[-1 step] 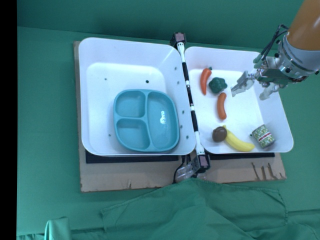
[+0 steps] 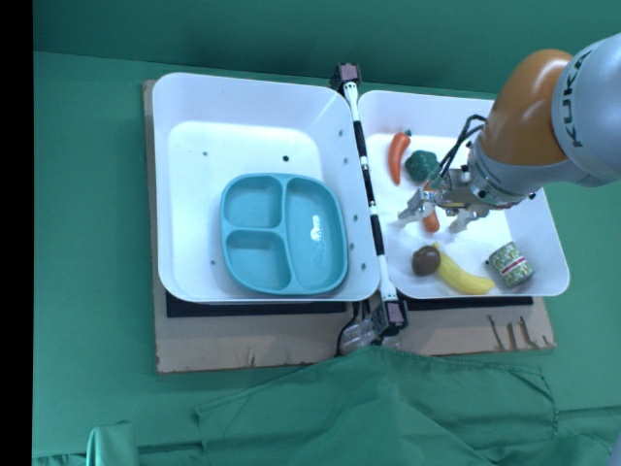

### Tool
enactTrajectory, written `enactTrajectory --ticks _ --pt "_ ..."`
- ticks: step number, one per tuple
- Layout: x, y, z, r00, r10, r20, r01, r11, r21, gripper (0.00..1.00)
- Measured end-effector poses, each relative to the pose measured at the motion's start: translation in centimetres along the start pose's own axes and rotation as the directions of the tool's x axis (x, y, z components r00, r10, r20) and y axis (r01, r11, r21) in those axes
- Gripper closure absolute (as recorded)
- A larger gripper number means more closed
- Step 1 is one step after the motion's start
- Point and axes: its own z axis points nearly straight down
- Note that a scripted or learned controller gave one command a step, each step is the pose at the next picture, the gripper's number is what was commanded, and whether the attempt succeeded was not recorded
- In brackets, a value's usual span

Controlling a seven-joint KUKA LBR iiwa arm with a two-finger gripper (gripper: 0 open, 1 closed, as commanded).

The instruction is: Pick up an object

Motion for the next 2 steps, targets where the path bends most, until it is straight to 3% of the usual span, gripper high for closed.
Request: enactTrajectory --ticks 1,2 --pt "-0.1 0.2 -1.1 1.000 0.004 0.002 -0.004 1.000 -0.004 1.00" --pt "-1.3 -0.1 -19.3 1.000 0.000 0.000 0.000 1.000 0.004 1.00"
